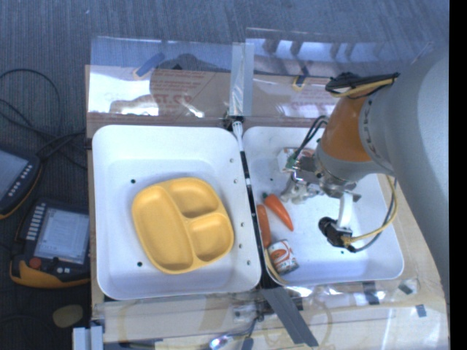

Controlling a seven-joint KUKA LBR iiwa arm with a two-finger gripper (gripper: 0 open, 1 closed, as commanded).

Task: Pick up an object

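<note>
The two-finger gripper [300, 188] is lowered into the right shallow white bin [379, 265], near that bin's middle and somewhat toward its left wall; whether it is spread or pressed together cannot be told from this slanted overhead view. Above it rise the orange band [343, 133] and the grey arm [416, 115], which comes in over the bin's right edge, with black and yellow cables [350, 235] looping below the wrist.

Just beside the gripper, toward the bin's left wall, lies an orange carrot-shaped toy [279, 211], slanted, and nothing shows it being gripped. A second, slimmer orange piece [263, 226] lies along the left wall. Near the bin's front left corner rests a small white can with an orange-and-brown label [282, 257], tipped on its side.

In the left shallow white bin [117, 152] a yellow plastic divided plate [182, 223] with three compartments sits near the middle.
</note>
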